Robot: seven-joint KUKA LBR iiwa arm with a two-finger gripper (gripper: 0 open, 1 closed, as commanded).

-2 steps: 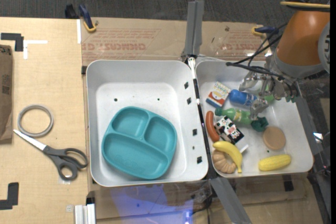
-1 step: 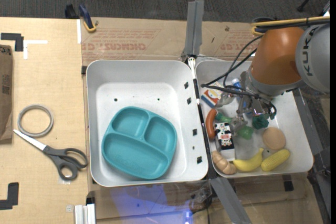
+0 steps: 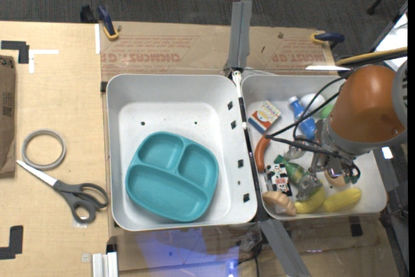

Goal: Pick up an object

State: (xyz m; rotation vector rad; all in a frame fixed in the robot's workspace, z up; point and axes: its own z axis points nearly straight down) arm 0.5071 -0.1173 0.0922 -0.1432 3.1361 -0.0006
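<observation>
My gripper (image 3: 319, 173) reaches down into the right bin (image 3: 369, 207), under the arm's orange band (image 3: 366, 106). Its tip hangs over a cluster of small toys near the bin's front. Just below it lie a yellow banana-like piece (image 3: 342, 200) and a yellow-green piece (image 3: 310, 202). To its left are a green item (image 3: 291, 172), a black-and-white cow-patterned toy (image 3: 278, 177) and a tan lump (image 3: 277, 203). A red sausage-shaped toy (image 3: 261, 151) lies by the bin's left wall. A small orange-and-white box (image 3: 266, 116) and a blue bottle (image 3: 302, 115) sit farther back.
The left bin (image 3: 123, 100) holds a teal divided plate (image 3: 172, 176). Scissors (image 3: 68, 191) and a tape roll (image 3: 43, 148) lie on the wooden bench to the left. Cardboard (image 3: 162, 52) with clamps lines the back edge.
</observation>
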